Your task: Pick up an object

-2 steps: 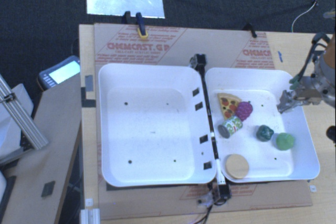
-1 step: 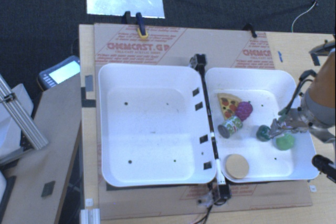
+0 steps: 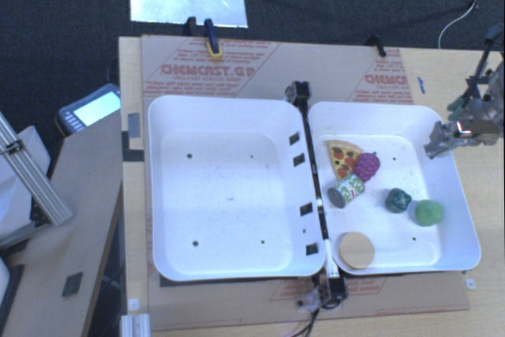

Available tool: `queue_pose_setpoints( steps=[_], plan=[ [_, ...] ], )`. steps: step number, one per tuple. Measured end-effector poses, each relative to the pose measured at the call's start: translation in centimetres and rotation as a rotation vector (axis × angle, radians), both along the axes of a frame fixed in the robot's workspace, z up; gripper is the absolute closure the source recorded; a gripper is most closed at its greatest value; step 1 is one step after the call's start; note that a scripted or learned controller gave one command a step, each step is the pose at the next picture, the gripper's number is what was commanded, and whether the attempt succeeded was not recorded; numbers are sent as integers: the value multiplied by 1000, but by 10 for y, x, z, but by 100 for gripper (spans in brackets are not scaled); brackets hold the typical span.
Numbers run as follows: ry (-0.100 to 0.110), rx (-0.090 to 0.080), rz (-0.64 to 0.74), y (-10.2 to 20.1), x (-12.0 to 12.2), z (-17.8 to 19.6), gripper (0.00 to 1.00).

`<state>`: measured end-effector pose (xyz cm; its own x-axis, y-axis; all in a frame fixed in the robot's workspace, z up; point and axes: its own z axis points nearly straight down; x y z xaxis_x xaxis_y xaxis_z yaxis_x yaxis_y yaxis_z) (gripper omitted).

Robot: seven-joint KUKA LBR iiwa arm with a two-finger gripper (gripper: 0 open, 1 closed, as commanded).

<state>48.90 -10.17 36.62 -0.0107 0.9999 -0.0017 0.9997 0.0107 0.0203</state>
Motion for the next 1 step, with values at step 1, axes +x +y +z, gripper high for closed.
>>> queue_pose_setpoints(
  steps=[1],
  plan=[
    [32,3,-13,-30,-5,-151,100]
  ],
)
